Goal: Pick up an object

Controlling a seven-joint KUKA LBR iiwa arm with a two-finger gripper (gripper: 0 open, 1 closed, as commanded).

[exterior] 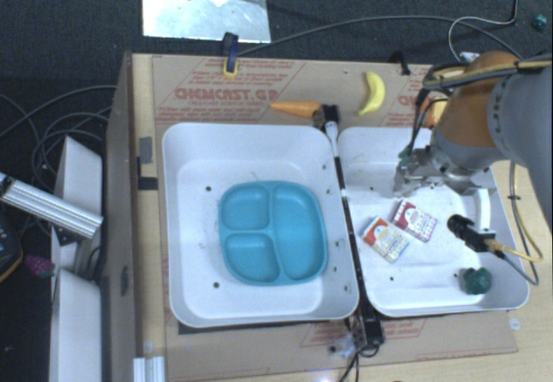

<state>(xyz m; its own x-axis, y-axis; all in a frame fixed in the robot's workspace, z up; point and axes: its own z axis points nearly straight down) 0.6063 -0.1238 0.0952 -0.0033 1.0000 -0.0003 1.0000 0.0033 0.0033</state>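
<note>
The gripper (413,171) hangs over the far left part of the right bin (432,278), close to the rim where the two bins meet; whether it is open or closed cannot be told from this angle. Nothing is seen held in it. Bare white floor lies between it and the bin's far wall, and more open floor runs along the near edge.

Just on the near side of the gripper lie two small flat packets. The red and white packet (413,221) sits nearer the arm, and the orange and white packet (384,238) lies beside it toward the dividing rim, their corners nearly touching. Both lie askew to the bin walls. A dark green lump (473,281) rests well apart in the near right corner, near the wall.

The left bin (194,199) holds a blue divided plate (272,229) with free floor all round it. Beyond the bins, on the desk (216,82), lie a carrot (292,109) and a banana (373,92).
</note>
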